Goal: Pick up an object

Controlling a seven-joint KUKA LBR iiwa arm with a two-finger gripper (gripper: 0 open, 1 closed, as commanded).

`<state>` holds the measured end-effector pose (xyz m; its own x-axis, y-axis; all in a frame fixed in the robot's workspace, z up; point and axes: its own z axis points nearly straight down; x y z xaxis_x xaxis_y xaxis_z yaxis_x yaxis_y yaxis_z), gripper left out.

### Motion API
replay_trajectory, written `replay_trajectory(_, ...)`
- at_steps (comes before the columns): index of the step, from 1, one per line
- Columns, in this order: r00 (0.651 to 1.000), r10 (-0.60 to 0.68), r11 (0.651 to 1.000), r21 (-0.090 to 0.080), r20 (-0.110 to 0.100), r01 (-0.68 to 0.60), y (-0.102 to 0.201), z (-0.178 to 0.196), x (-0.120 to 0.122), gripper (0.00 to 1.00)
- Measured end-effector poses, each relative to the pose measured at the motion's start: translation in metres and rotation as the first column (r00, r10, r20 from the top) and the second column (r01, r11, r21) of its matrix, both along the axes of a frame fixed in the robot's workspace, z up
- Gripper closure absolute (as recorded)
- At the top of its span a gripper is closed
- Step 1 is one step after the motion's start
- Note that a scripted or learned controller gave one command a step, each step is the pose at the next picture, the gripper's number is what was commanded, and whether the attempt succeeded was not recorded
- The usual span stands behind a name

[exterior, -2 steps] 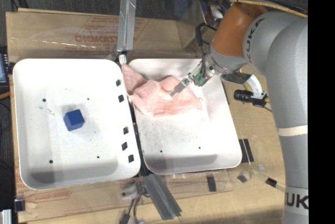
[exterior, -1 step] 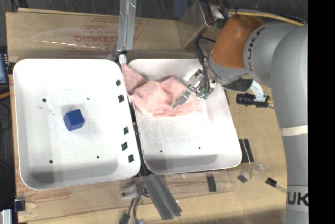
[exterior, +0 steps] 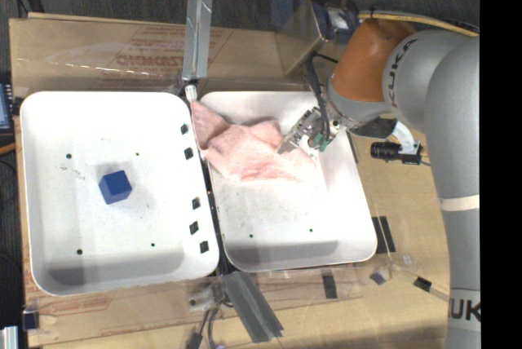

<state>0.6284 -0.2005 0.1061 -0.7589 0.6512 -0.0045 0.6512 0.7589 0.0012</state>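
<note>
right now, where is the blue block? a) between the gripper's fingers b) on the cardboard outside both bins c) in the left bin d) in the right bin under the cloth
c: the blue block sits alone on the floor of the left bin, while the pink cloth lies in the right bin, where the gripper is at its edge.

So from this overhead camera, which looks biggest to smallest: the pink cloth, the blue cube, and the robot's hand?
1. Pink cloth, spread across the upper part of the right bin, clearly largest.
2. Hand, though it stands nearer the camera, so this may flatter it.
3. Blue cube in the left bin, looking slightly smaller.
</note>
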Motion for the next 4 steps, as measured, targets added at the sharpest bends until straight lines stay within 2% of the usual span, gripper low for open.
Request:
replay_trajectory(1,1.0,0.0,1.0,0.0,0.0,0.0,0.0,0.0,0.0,0.0)
replay_trajectory(2,0.995,0.101,0.995,0.002,-0.004,-0.101,0.039,-0.012,0.006,0.0)
replay_trajectory(3,0.994,0.105,0.994,0.0,-0.002,-0.105,0.039,-0.001,0.007,1.0)
replay_trajectory(4,0.994,0.105,0.994,0.0,-0.002,-0.105,0.039,-0.001,0.007,0.0)
